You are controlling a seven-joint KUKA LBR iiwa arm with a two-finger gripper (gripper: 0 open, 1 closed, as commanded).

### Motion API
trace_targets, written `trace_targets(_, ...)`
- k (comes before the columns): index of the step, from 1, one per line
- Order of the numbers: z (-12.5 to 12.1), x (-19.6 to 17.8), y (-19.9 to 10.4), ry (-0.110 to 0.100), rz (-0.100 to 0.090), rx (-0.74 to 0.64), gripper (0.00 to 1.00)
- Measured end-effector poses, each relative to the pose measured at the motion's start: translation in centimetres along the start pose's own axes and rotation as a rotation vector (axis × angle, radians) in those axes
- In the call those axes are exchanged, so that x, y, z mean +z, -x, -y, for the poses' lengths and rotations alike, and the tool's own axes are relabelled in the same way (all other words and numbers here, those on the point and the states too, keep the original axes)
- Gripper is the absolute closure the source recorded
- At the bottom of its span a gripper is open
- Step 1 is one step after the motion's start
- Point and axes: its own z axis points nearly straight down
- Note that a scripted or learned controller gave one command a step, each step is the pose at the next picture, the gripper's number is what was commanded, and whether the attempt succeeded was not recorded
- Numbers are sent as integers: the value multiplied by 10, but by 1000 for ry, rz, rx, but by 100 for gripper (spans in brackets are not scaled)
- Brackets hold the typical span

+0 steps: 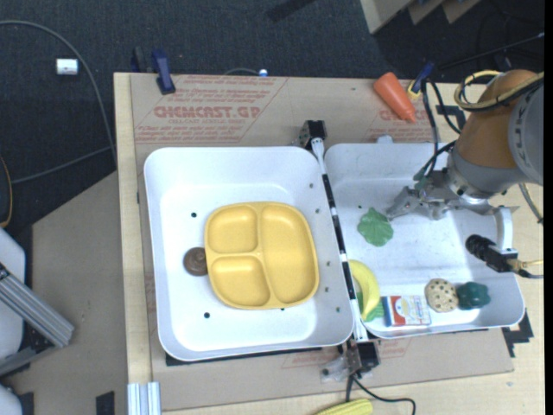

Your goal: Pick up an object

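My gripper (416, 211) hangs low over the back middle of the right bin (380, 158), its grey fingers spread open with nothing between them. A flat green leaf-shaped piece (375, 228) lies just left of and in front of the fingertips, apart from them. Along the right bin's front wall lie a yellow banana (365, 287), a small red and white carton (404, 310), a speckled cookie (441, 295) and a dark green lump (473, 296). In the left bin (173, 180) rests a yellow divided plate (261, 255), with a small brown disc (195, 261) at its left edge.
An orange carrot-like toy (396, 98) lies on the bench behind the right bin. A blue clamp (162, 72) sits at the bench's back left corner. The arm's orange band (492, 119) stands over the right bin's back right corner.
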Motion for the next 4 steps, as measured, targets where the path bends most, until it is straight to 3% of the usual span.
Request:
trace_targets(1,-47,0,-42,2,0,-2,0)
trace_targets(2,-4,1,-69,-3,-2,-1,0)
trace_targets(3,19,1,-75,-4,-3,0,0)
trace_targets(4,18,-9,-75,-2,-3,1,100)
